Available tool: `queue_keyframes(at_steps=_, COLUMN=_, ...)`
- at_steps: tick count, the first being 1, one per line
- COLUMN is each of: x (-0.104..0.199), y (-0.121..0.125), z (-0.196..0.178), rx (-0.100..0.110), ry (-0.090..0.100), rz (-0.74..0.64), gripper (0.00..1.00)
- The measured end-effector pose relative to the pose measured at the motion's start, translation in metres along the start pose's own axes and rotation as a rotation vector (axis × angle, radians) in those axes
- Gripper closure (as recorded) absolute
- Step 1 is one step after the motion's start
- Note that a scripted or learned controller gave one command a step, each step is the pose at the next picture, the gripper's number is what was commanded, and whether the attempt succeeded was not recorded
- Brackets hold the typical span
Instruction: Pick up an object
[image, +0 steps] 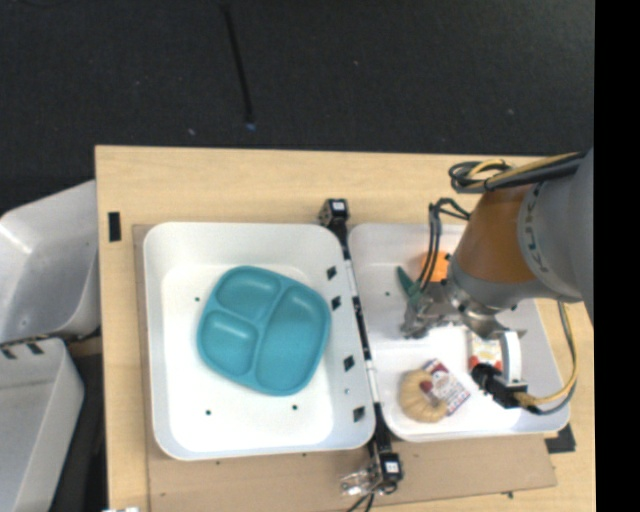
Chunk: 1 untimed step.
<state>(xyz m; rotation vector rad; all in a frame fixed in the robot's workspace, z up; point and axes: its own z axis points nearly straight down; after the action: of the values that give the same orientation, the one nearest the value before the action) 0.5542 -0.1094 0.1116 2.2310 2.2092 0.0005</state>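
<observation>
A blue divided plate lies in the left bin. In the right bin a tan round object with a red-and-white wrapper rests near the front. A green thing and an orange thing lie further back, partly hidden by the arm. A white and red item sits at the right under the wrist. My gripper reaches down into the right bin, just in front of the green thing and behind the wrapped object.
The grey arm with its orange band covers the back right of the right bin, with cables looping above it. The divider between the bins carries small black clips. Wooden bench surrounds the bins.
</observation>
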Motion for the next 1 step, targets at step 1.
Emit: queue_keyframes(at_steps=1, x=0.0011, y=-0.0076, z=-0.0504, rx=-0.004, ry=0.0, rz=-0.001, gripper=1.0)
